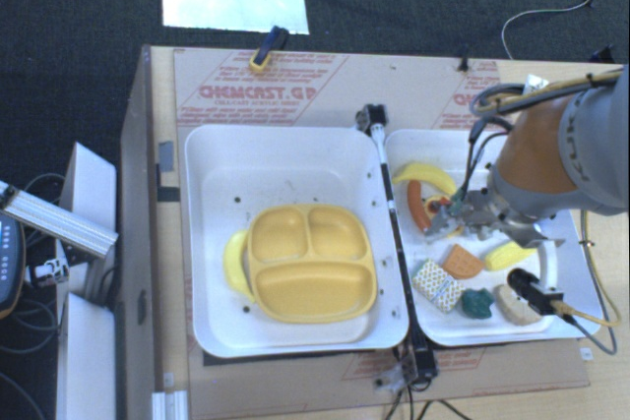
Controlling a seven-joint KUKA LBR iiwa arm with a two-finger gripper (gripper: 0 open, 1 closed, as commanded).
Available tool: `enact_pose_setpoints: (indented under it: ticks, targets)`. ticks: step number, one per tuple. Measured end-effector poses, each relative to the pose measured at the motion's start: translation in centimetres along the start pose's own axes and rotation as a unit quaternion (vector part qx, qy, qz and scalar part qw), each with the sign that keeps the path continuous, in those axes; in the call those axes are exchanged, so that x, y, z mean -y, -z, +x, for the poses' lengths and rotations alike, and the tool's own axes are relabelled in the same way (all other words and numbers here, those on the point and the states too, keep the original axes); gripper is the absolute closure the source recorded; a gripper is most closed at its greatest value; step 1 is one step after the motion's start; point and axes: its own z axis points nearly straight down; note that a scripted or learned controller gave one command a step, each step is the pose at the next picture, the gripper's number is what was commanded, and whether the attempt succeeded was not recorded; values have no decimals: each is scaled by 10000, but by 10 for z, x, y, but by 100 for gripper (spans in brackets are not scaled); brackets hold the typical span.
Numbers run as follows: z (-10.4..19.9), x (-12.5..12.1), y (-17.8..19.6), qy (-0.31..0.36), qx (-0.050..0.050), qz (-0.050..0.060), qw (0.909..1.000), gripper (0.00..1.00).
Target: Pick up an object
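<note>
A brown bench (295,84) bears two white bins. The left bin (212,172) holds a yellow divided tray (310,263), well apart from the gripper (455,216); whether it grips I cannot tell. Just beside it lie a red sausage (416,202), a banana (425,175) and an orange cracker (461,262).

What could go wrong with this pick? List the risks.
1. The gripper hangs over a crowded right bin, close to the red sausage-shaped piece and the yellow banana-shaped piece; it may nudge one while closing on the other.
2. Both pieces lie near the divider between the bins, so a finger could catch the rim.
3. The orange wedge sits just below and could get bumped.
</note>
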Motion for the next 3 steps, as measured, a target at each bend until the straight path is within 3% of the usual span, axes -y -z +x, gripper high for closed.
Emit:
enact_pose_setpoints:
  ticks: [1, 2, 3]
  targets:
    - [8, -51, -10, 8, 1, 2, 10000, 0]
    - [12, -108, -13, -24, -57, 303, 9995, 0]
    - [11, -109, -3, 6, -46, 287, 9996, 100]
